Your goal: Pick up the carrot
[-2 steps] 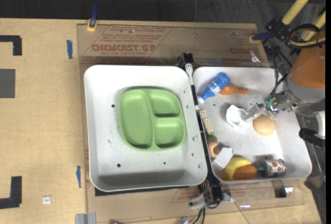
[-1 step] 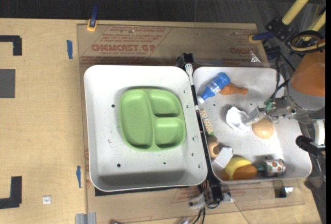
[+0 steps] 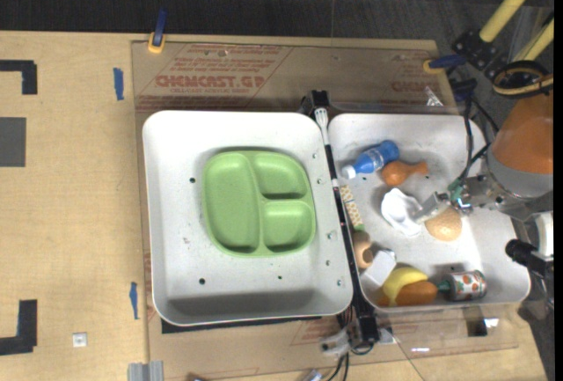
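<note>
Gripper [image 3: 437, 205] low over the middle of the right bin [image 3: 444, 131].
The carrot [image 3: 406, 172] lies just beyond it toward the bin's far edge, outside the jaws; their opening can't be made out.

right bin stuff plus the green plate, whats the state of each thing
blue bottle: lying on its side, far end
carrot: lying flat beside the bottle, not held
white cup: tipped over, mid-bin
can: on its side, near end
gripper: low over mid-bin, beside the cup
green plate: flat in the left bin, compartments bare
</note>
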`<state>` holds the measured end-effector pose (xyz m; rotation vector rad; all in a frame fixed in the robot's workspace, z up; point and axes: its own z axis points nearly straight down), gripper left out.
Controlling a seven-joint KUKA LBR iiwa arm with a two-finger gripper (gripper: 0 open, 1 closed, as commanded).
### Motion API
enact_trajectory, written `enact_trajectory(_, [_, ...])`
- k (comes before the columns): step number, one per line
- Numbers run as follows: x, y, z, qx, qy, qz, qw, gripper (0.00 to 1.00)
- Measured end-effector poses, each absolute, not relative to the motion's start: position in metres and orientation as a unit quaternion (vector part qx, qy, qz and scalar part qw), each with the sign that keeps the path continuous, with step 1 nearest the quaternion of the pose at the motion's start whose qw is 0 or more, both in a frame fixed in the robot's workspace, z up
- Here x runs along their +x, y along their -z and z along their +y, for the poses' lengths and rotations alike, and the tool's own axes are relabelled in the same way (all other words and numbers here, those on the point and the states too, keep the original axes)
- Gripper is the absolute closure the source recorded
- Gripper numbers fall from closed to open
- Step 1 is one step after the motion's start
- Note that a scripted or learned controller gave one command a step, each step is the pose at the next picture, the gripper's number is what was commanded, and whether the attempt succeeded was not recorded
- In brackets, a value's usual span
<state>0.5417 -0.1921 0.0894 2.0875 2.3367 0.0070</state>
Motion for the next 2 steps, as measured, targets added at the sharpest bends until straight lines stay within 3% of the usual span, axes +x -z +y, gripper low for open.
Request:
enact_trajectory(1, [0.598,-0.089,-0.141,0.713,-0.0035,0.701,0.004,0.0])
enact_trajectory(2, [0.653,-0.088,-0.13,0.829,0.024,0.559,-0.019,0.0])
